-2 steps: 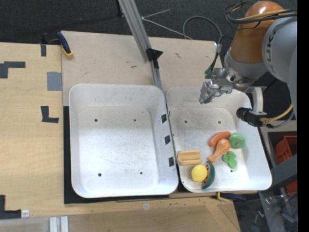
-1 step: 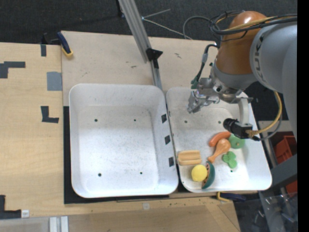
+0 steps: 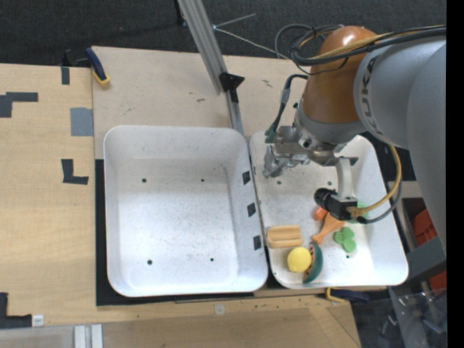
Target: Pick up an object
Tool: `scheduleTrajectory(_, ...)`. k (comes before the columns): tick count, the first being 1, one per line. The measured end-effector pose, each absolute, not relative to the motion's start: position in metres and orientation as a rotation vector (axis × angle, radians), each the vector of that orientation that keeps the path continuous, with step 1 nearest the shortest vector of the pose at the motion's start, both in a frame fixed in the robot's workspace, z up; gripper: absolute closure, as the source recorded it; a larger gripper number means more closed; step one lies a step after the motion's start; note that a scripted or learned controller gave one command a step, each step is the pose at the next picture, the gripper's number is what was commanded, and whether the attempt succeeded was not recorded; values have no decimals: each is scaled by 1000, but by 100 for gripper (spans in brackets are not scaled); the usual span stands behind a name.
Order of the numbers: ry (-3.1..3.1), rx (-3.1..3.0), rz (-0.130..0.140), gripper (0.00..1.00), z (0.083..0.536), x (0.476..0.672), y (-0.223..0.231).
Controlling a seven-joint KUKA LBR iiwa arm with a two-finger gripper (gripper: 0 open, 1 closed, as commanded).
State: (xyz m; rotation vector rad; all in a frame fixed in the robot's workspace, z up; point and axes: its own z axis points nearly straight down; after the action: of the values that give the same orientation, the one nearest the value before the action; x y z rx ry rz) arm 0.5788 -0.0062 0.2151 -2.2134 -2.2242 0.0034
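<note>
Two shallow white bins: left bin (image 3: 174,143); right bin (image 3: 377,259) holds a tan block (image 3: 283,235), yellow ball (image 3: 298,259), possibly more. Two-finger gripper (image 3: 278,164): state unclear.

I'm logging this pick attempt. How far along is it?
Early. Done: the arm has brought the tool over the right bin, near its upper left corner. In hand: nothing seen between its fingers. Left: the yellow ball, tan block and green piece lie at the bin's lower end, unpicked.

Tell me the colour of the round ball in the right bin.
Yellow. The ball sits near the front of the right bin, seen in the camera view.
</note>
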Motion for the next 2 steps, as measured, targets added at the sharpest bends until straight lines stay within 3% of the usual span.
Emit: scheduleTrajectory(2, -2225, -2212, 5, 100, 218, 533, 82)
